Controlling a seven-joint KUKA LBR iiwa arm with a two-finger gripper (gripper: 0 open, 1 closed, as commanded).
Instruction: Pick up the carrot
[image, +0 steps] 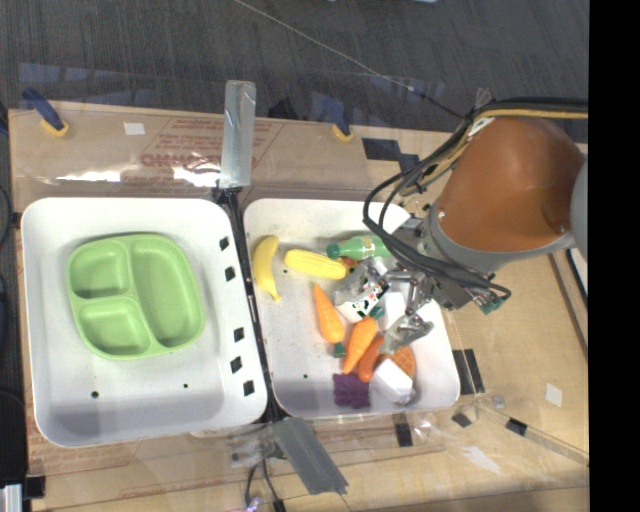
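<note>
Carrot (327, 312): lying flat on the floor of the right bin (290, 395), just right of and below the banana (265, 265), thin end toward it. Apart from the banana, so open from above on that side. Further right of the banana, a second orange carrot-like piece (362, 342), crowded against a white block (392, 381) and a purple piece (350, 391); probably harder to take cleanly. Hard to say which of the two is meant.

Gripper (404, 318): hanging low well to the right of the banana, over the crowded end of the heap beside that second orange piece, wrist turned downward as for a reach from above. Opening masked by cables and body: cannot tell wide or narrow. Nothing seen gripped.

Directly right of the banana, touching or nearly so, a corn cob (315, 264); past that, a green bottle (355, 246) on its side. All loose and tumbled, as if tipped in rather than arranged. Far left of the banana, in the left bin (45, 400), a green divided plate (135, 294).

Writing: red print on the board (185, 142) above and left of the banana, too blurred to read. No brand legible anywhere.
</note>
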